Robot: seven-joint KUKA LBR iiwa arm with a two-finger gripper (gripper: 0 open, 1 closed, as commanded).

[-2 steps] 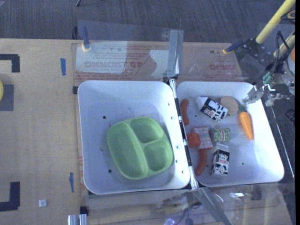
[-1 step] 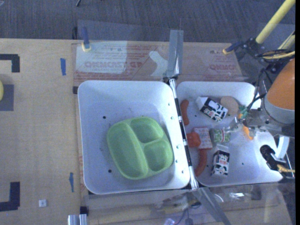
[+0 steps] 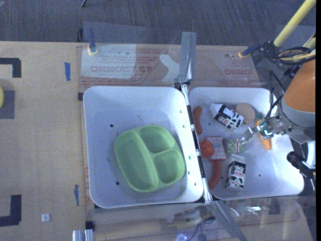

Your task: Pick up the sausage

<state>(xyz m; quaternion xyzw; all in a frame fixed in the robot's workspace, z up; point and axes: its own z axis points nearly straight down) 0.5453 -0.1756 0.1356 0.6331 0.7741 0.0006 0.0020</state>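
While the grey two-finger gripper (image 3: 255,129), its opening impossible to judge, hovered over the crowded right white bin (image 3: 281,185), two reddish-brown sausages (image 3: 197,120) (image 3: 216,173) lay along its left wall beside two black-and-white milk cartons (image 3: 228,116) (image 3: 235,173); the left white bin (image 3: 100,109) held one green divided plate (image 3: 149,157), with bare floor along its edges.

- Two white bins: the left bin (image 3: 95,134) and the right bin (image 3: 281,182), side by side.
- One green divided plate (image 3: 149,158), in the left bin, toward 6 o'clock of its floor.
- Two sausages in the right bin: one sausage (image 3: 197,119) at 10 o'clock, another sausage (image 3: 216,173) at 7 o'clock.
- Two cow-patterned cartons: one carton (image 3: 228,117) at 12 o'clock, the second carton (image 3: 235,172) at 6 o'clock.
- One tan round piece (image 3: 245,108) at 12 o'clock.
- One small orange piece (image 3: 266,142) at 3 o'clock.
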